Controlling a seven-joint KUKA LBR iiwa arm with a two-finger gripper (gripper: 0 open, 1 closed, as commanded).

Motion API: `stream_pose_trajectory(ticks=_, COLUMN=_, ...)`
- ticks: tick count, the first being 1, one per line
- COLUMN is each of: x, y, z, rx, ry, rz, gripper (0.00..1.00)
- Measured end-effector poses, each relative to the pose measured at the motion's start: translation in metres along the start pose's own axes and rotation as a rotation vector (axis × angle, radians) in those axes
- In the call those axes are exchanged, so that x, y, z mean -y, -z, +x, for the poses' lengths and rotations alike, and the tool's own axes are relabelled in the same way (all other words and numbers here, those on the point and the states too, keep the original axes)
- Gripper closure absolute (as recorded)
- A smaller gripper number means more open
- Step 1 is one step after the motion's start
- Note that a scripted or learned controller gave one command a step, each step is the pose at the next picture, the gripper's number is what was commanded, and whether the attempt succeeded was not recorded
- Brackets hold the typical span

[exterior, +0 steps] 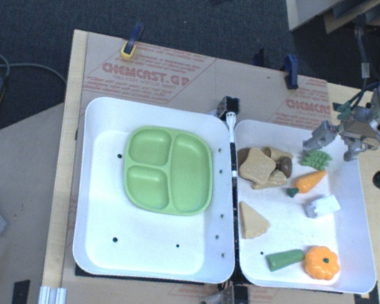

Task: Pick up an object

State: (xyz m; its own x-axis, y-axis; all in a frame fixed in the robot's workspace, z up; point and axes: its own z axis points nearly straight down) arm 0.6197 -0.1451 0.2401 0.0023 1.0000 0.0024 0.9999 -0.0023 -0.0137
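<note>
My gripper (335, 145) hangs open over the far right part of the right bin (361, 214), nothing between its fingers. Just below it lies a small green leafy piece (315, 159), with an orange carrot (308, 181) beside it. Further into the same bin lie tan bread slices (256, 166) with a brown piece (284, 164), a small white and grey block (322, 205), a tan wedge (253, 221), a green stick (283, 259) and an orange pumpkin (321, 262).
The left bin (91, 217) holds a green divided plate (169, 171). A black divider rail (230, 173) runs between the bins. Blue and yellow clamps (131, 41) grip the board's far edge.
</note>
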Motion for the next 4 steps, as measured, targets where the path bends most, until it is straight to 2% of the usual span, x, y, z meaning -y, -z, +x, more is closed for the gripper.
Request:
stream_pose_trajectory(ticks=1, x=-0.002, y=0.007, z=0.000, rx=0.002, ry=0.002, rz=-0.012, gripper=0.00)
stream_pose_trajectory(ticks=2, x=-0.009, y=-0.046, z=-0.007, rx=0.001, ry=0.001, rz=-0.007, gripper=0.00)
stream_pose_trajectory(ticks=3, x=-0.007, y=-0.107, z=0.000, rx=0.000, ry=0.003, rz=-0.005, gripper=0.00)
stream_pose_trajectory(ticks=4, x=-0.014, y=-0.149, z=0.000, rx=0.010, ry=0.005, rz=-0.035, gripper=0.00)
